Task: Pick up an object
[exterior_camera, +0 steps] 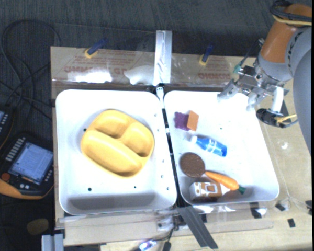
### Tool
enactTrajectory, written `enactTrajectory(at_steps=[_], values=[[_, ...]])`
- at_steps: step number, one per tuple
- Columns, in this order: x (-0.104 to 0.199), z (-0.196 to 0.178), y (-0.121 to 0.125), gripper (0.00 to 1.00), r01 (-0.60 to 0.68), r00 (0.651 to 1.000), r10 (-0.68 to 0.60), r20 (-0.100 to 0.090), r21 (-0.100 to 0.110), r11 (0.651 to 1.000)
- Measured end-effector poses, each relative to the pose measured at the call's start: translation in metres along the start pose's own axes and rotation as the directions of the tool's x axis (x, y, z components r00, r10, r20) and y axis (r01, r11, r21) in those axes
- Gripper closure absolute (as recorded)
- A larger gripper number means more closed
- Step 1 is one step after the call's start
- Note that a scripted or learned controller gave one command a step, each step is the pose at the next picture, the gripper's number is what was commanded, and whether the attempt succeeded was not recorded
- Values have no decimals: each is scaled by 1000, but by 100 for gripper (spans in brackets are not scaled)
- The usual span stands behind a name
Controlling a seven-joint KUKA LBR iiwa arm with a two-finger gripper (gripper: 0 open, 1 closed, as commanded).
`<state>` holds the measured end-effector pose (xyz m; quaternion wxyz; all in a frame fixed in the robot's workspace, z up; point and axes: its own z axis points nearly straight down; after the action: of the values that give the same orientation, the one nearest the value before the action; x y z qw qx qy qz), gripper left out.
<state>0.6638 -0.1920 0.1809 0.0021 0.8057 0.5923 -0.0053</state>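
**A:** What carries everything here?

**B:** A pale bench on dark carpet, bearing two shallow white bins side by side. Controller pendants and cables lie on the floor off its left edge, and clear plastic sheeting is clipped along its far edge.

**A:** And the bins' contents, biggest first?

**B:** The left bin holds one thing, a large yellow lobed object, sitting roughly in the middle. The right bin holds five smaller things: a blue and white bottle near its centre, long axis slanting from far-left to near-right; an orange carrot toward the near edge on a similar slant; a brown box-like item against the near wall, just touching the carrot; a brown round disc just beside the carrot's blunt end; and a small purple and orange block toward the far-left corner.

**A:** Where does the arm stand?

**B:** The gripper hangs over the right bin's far-right corner, right at the rim. Its fingers look spread apart with nothing between them, though they are small.

**A:** So which way must it go?

**B:** Every object in the right bin lies toward the bench's near-left from the gripper. The bottle and the block seem nearest; the bottle lies clear of its neighbours, so it looks the easier pick, fingers closing across its slant.
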Motion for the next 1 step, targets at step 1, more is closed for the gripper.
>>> enactTrajectory(at_steps=[1], values=[[22,92,-88,0,-203,979,203,-12,-7,979]])
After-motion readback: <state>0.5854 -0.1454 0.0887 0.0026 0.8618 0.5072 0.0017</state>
